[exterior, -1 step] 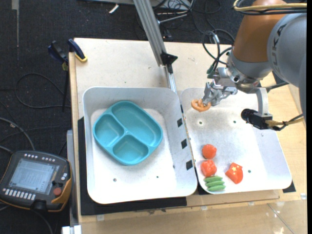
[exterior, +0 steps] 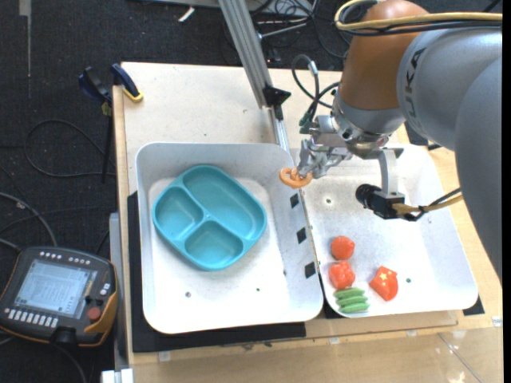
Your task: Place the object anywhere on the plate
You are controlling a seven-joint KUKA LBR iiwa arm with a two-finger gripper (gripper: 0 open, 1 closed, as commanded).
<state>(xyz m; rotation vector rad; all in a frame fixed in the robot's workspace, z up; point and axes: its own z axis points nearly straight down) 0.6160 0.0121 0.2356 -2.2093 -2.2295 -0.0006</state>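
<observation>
A light blue plate [exterior: 209,215] with three compartments lies in the left bin [exterior: 160,294], a little left of its middle. My gripper [exterior: 303,170] hangs over the divide between the two bins, near their far end. A small orange ring-shaped object [exterior: 294,177] sits at its fingertips, and the fingers look shut on it. The ring is lifted above the bin edge, to the right of the plate and somewhat behind it. The grey arm with its orange band covers the far part of the right bin [exterior: 435,238].
Two red pieces [exterior: 342,248] [exterior: 342,275], a third red piece [exterior: 384,282] and a green pod [exterior: 351,298] lie near the right bin's front. A slanted metal pole [exterior: 251,54] rises behind the bins. A black cable fitting [exterior: 377,199] hangs beside the gripper.
</observation>
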